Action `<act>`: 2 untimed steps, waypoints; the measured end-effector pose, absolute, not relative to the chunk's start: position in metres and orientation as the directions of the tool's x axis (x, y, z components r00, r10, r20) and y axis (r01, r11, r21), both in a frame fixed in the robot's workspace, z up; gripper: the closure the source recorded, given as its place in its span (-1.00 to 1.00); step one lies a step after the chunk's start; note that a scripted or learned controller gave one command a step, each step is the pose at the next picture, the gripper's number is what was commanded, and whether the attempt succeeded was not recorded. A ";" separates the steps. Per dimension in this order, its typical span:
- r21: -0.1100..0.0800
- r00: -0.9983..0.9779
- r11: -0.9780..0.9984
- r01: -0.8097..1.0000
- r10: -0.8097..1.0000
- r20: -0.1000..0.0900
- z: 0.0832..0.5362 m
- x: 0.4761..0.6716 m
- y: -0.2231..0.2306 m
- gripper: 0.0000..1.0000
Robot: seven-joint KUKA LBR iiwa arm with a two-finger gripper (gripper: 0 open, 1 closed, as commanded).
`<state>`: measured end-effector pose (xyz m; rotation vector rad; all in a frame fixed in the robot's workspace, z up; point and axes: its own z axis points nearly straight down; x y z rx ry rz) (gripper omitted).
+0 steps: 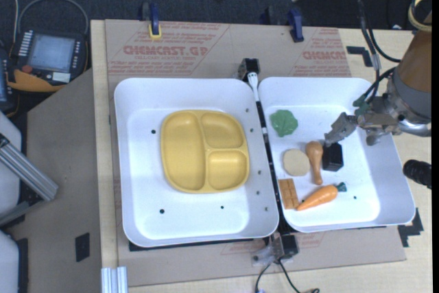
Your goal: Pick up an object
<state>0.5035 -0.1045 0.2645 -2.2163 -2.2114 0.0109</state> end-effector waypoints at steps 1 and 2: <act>-0.002 0.000 0.000 1.000 1.000 0.001 0.269 0.505 -0.104 -1.00; -0.008 0.000 0.000 1.000 1.000 0.002 0.226 0.506 -0.104 -1.00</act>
